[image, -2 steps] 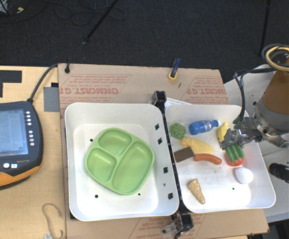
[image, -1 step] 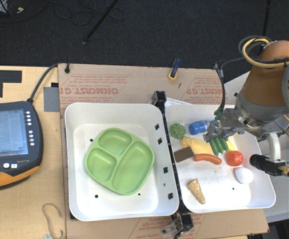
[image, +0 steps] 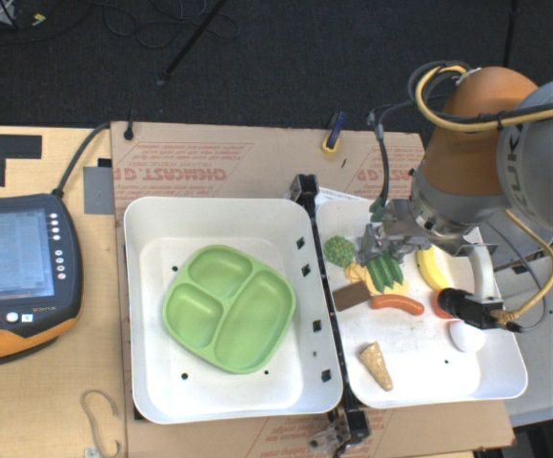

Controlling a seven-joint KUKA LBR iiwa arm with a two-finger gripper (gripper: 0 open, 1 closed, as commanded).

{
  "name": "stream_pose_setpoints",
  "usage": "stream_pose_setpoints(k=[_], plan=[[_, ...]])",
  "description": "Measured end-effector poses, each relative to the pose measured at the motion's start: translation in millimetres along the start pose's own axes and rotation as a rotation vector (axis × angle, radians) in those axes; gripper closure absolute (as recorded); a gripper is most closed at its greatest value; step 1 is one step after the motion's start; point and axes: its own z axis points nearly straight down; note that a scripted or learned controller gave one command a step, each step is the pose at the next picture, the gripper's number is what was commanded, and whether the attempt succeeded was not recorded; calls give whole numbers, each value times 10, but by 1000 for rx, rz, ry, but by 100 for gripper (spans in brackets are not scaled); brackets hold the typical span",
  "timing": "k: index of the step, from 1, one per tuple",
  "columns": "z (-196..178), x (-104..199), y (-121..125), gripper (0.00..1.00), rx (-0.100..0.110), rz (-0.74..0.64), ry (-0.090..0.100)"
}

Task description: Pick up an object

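Observation:
My gripper (image: 383, 246) hangs low in the right bin (image: 505, 382), near its upper left part. Directly below it lies a striped green toy vegetable (image: 386, 275), which the gripper's tip touches or nearly touches. A green broccoli (image: 339, 250) sits just to the gripper's left. A yellow banana (image: 431, 267) lies to its right. In front of the green vegetable are a red-orange sausage (image: 397, 303) and a brown slab (image: 350, 297). A small yellow piece (image: 356, 273) peeks out beside the broccoli.
A tan cone (image: 376, 365) lies near the right bin's front, and a white egg (image: 466, 337) at its right. The left bin (image: 153, 370) holds a green divided plate (image: 227, 305). The bins' divider (image: 317, 284) runs close to the broccoli. A tablet (image: 14, 265) sits far left.

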Motion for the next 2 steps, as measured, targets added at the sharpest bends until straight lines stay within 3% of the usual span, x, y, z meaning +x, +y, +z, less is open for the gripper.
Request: stream_pose_setpoints(k=[1, 2], plan=[[259, 214, 69, 100, 4, 4, -2], [222, 175, 94, 100, 1, 5, -3]])
